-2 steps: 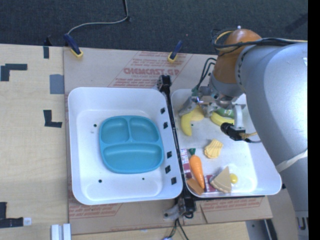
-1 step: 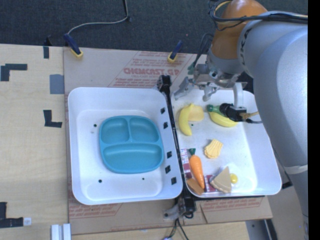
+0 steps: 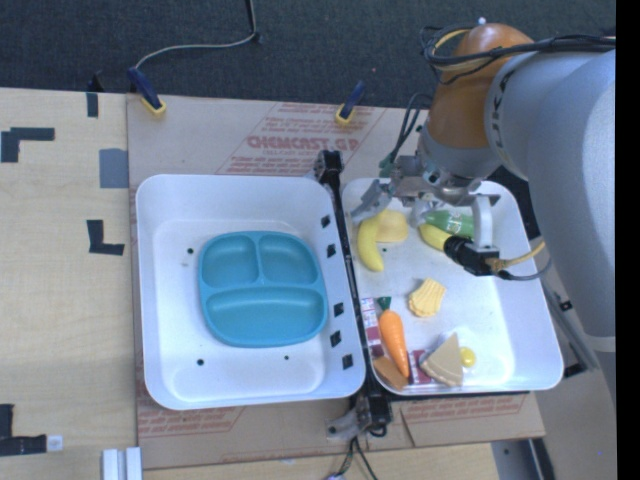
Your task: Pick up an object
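Toy foods lying in the right bin [image 3: 535, 363]
A yellow banana [image 3: 369, 245] is lying near its left wall; an orange carrot [image 3: 394, 338] is slanting toward the front-left corner.

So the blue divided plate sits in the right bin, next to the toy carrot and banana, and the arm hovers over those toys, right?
Not quite. The camera view shows the blue divided plastic plate alone in the left white bin. The orange toy carrot and yellow toy banana lie in the right white bin, and the grey arm's gripper does hover over those toys.
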`<state>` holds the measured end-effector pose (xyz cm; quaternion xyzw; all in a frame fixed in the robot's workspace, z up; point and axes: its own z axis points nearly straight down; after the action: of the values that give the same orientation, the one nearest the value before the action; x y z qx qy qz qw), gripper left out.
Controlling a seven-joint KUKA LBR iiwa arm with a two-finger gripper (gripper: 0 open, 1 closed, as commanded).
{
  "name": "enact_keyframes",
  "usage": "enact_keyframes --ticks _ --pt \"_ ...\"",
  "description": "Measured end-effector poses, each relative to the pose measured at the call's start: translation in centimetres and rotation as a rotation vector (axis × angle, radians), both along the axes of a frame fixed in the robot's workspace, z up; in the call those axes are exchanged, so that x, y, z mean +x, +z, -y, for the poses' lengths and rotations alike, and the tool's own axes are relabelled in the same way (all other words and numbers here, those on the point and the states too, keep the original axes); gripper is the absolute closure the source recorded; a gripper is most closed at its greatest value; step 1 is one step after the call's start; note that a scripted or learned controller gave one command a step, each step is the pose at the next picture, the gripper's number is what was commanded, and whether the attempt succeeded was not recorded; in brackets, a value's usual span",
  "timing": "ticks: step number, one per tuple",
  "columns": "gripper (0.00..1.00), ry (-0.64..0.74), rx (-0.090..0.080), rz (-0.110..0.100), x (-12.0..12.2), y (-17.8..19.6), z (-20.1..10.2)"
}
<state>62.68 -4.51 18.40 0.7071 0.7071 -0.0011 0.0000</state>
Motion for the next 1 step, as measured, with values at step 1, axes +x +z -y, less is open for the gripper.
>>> enact_keyframes --ticks 1 --pt "0.00 0.001 -0.001 0.004 2.38 -9.84 5.29"
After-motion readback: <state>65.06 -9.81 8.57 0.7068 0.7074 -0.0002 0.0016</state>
